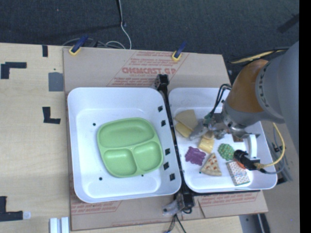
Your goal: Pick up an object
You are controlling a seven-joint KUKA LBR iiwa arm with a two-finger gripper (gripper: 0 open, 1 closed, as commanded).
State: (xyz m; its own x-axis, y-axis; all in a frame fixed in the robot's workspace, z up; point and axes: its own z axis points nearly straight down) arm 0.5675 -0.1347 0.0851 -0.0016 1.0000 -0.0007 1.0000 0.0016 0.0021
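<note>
My pincer (206, 130) over crowded toys; grip state unclear.
Cheese (206, 143) at six, broccoli (225, 151) at four, white bin (194, 97) beneath.

The right bin (192, 178) was crowded: yellow pieces (184, 123), a purple item (195, 155), a pizza slice toy (212, 165) and a green piece (226, 151) lay close together. The left bin (82, 130) held a green divided plate (129, 147), with open floor around it.

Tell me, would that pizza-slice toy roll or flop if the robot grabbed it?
Probably neither. The pizza-slice toy lies flat with a wedge outline, so rolling seems unlikely. It looks like moulded play food, likely stiff and light, but its low profile may be hard to pinch.
</note>
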